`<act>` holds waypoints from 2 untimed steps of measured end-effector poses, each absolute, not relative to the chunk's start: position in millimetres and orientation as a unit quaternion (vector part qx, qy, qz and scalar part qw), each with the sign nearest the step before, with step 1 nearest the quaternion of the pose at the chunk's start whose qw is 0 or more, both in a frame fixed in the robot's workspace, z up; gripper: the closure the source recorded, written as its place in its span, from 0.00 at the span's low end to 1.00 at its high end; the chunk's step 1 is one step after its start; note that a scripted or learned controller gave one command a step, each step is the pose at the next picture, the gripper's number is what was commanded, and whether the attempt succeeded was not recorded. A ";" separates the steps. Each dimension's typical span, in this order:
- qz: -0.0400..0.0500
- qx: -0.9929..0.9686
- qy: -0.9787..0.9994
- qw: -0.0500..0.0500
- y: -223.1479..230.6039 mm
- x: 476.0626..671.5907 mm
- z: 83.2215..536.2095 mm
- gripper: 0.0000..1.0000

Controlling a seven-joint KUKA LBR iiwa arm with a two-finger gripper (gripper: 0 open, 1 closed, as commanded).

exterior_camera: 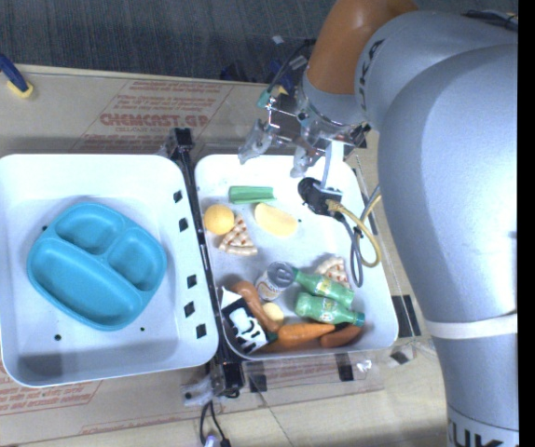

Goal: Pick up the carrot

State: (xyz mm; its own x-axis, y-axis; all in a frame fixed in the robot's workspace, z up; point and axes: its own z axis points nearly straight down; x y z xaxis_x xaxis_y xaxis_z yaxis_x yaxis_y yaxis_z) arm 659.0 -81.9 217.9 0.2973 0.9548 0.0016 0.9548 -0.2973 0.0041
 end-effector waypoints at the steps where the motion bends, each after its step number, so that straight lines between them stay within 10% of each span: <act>1: -0.004 0.813 0.582 -0.003 -112.4 655.3 89.1 0.00; 2: 0.004 0.853 0.522 0.004 -137.6 637.7 244.5 0.00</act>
